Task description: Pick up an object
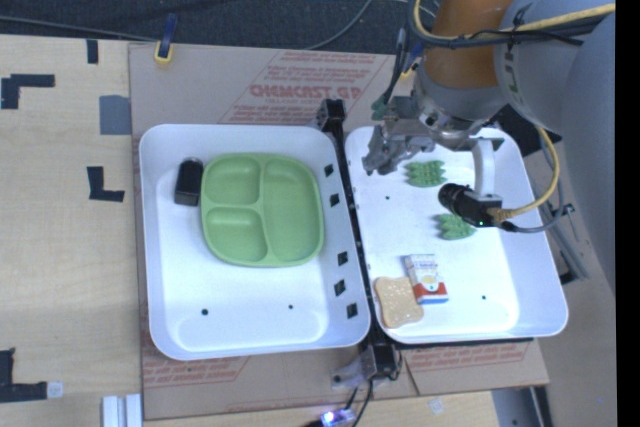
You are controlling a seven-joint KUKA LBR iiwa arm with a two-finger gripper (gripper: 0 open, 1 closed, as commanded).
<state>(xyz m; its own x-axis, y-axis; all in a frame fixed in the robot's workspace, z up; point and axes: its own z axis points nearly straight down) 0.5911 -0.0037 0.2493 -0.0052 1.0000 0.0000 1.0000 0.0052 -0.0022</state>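
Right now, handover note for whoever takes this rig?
Tool: over the right bin's far-left part, nothing seen in its grip; finger state unclear.
Right bin: two green leafy pieces, small carton, toast slice near the front.
Left bin: green divided plate, dark block beside it.
Done: no pick visible.
Left: grasp and lift one object; the upper leafy piece is nearest.

2 green leafy pieces (424, 174) in right bin (520, 315)
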